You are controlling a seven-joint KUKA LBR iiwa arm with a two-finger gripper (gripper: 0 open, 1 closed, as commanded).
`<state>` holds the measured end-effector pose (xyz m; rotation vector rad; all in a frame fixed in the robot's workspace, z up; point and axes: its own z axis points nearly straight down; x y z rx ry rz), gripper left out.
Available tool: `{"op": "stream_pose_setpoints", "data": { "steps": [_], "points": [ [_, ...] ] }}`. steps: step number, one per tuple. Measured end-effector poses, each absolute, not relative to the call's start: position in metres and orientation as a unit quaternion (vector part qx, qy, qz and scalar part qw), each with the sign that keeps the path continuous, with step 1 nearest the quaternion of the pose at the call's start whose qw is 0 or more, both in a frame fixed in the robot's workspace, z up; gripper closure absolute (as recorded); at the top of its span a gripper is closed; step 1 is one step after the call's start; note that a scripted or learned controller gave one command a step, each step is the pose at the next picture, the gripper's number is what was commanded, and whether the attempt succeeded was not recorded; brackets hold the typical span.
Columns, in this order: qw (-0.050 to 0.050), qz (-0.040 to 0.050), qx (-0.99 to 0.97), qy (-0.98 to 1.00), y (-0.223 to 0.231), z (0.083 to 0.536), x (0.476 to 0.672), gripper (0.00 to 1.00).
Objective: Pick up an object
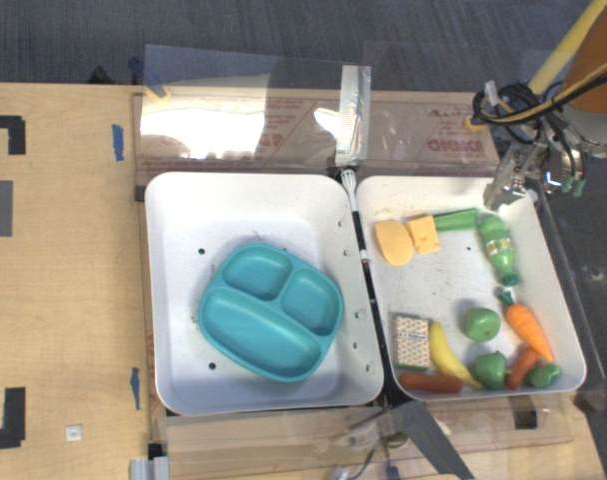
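My gripper hangs over the far right corner of the right bin, above the toy food and apart from all of it. Nearest to it lie a green bottle and a green cucumber. Two yellow cheese pieces sit at the bin's far left. An orange carrot, a green apple, a banana, a small printed box, a red sausage and a green pepper crowd the near end.
The left bin holds a teal divided plate. A clear plastic sheet and a metal strip stand behind both bins. Cables loop above the wrist. A wooden benchtop lies to the left.
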<state>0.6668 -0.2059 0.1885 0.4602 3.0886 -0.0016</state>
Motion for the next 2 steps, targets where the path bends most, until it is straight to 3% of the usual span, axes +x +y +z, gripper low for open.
{"op": "stream_pose_setpoints", "data": {
  "steps": [1, 2],
  "points": [
    [0.005, -0.0005, 0.149, 0.989, -0.207, 0.183, 0.664, 0.00],
    [0.005, -0.0010, 0.153, 0.988, -0.222, 0.099, 0.655, 0.00]
  ]
}}
